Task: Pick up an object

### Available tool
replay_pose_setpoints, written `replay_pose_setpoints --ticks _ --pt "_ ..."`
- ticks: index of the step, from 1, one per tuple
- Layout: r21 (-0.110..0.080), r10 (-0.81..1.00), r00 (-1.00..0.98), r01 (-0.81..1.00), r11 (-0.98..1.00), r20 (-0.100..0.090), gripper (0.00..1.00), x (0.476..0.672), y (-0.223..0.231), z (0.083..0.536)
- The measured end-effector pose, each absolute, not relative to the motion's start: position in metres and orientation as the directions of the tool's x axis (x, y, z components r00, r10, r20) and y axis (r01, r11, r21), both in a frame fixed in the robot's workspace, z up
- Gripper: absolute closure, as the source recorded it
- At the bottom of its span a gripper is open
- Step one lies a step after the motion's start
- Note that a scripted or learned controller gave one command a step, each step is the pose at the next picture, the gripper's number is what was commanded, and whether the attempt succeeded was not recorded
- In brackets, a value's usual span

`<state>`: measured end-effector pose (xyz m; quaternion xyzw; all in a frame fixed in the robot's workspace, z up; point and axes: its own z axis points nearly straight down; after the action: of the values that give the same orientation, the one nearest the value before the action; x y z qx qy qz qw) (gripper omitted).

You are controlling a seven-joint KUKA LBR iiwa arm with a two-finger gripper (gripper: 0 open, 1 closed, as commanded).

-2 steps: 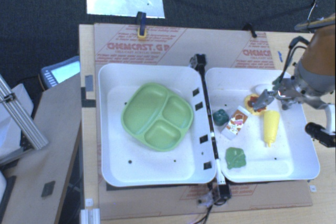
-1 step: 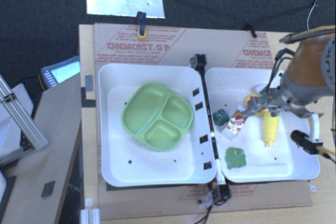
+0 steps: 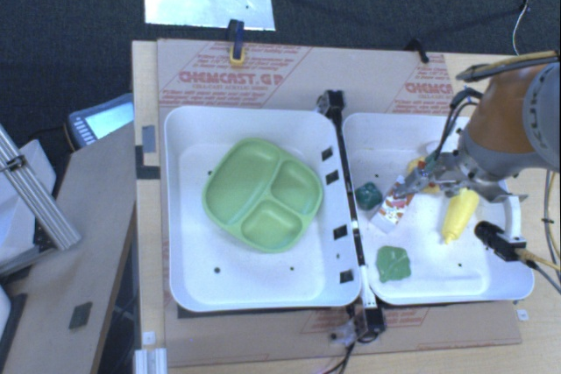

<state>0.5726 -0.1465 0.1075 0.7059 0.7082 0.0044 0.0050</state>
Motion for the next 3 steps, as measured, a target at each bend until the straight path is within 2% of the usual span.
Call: replay_pose_setpoints --ticks 1,2,3 --pt "0.021 1.0 -0.002 1.0 0.002 -0.001 1.0 0.575 -0.146 0.119" --pt "0.006 1.0 -0.003 1.0 0.003 -0.002 1.0 0.572 -0.153 0.18" --pt "0.006 1.0 -0.004 1.0 0.004 -0.002 1.0 0.563 -0.154 0.234"
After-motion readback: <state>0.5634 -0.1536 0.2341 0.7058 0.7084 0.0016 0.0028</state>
